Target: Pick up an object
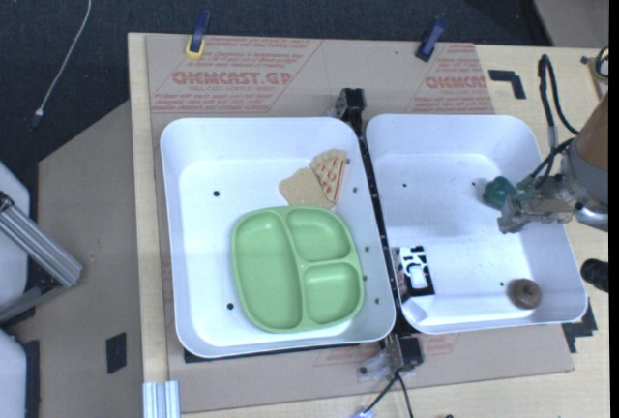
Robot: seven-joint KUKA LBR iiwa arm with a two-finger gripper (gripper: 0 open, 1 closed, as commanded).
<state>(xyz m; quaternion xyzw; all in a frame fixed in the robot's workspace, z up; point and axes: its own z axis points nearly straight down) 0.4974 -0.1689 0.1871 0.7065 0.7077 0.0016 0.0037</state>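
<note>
We're hovering the gripper (505, 211) low over the right bin (455, 131); can't tell its state. Nearest target: brown round object (524, 292) near the bin's front corner. Next: shift over it, descend.

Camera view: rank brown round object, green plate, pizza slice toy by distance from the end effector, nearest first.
From the end effector, over the right bin:
1. Brown round object, right bin, near front corner.
2. Pizza slice toy, left bin, back right.
3. Green plate, left bin, front; its near edge is close to the toy's distance, its centre farther.
</note>
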